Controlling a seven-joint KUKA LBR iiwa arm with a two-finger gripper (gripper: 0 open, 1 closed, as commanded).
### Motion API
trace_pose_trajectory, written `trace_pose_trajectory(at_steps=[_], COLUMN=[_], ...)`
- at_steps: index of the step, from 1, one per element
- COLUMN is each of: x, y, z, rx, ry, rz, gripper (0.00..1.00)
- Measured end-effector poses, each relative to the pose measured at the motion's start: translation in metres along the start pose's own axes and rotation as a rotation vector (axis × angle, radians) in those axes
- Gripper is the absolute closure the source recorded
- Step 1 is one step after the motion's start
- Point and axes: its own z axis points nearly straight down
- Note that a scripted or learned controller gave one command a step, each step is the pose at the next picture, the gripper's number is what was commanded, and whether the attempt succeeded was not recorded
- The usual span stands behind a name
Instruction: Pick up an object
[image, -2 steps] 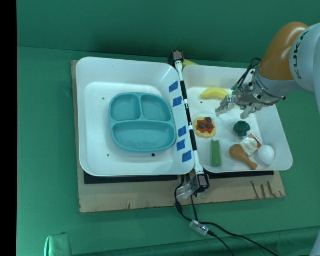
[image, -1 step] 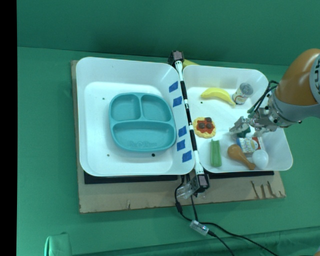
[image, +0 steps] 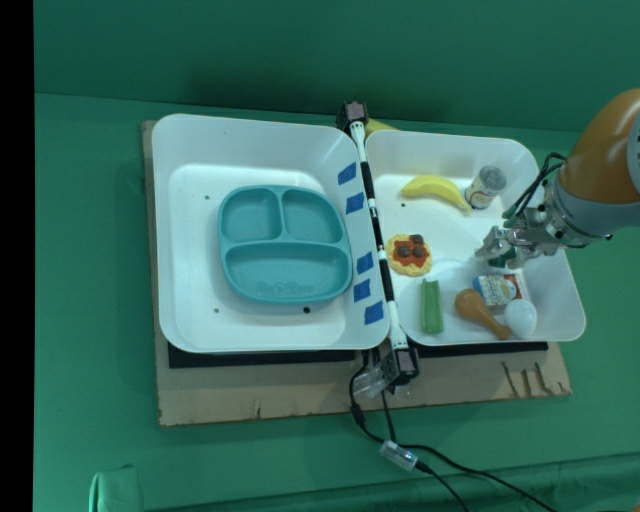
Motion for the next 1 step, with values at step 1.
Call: trace_pose_trajectory(at_steps=[1], x=[0.0624], y=[0.0687], z=[-0.1031], rx=[0.022], ry=[0.014], rz=[-0.011], gripper=[1.00])
